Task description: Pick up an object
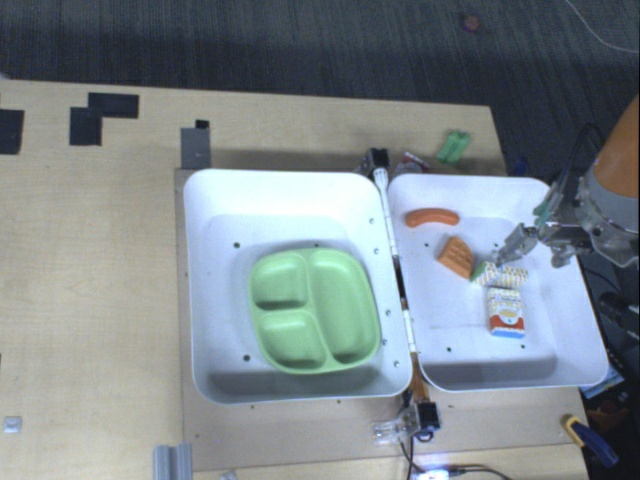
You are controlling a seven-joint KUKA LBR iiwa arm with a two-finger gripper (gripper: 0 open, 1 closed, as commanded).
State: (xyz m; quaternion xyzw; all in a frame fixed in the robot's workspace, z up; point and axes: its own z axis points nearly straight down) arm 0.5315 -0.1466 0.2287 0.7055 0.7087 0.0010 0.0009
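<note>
- Nearest the camera's foot of the bench, the left bin holds a green divided tray, well apart from the arm's work.
- In the right bin a small carton lies flat, closest to the front wall; it is the likeliest target, just below the gripper.
- The gripper hangs over the middle of the right bin, and whether it is parted or closed I cannot tell; nothing is visibly in its hold.
- An orange ridged piece lies just left of the gripper, with a sausage farther back.
- Risk: the objects sit close together, so a descent slightly off could nudge the carton or the ridged piece aside and close on nothing.
</note>
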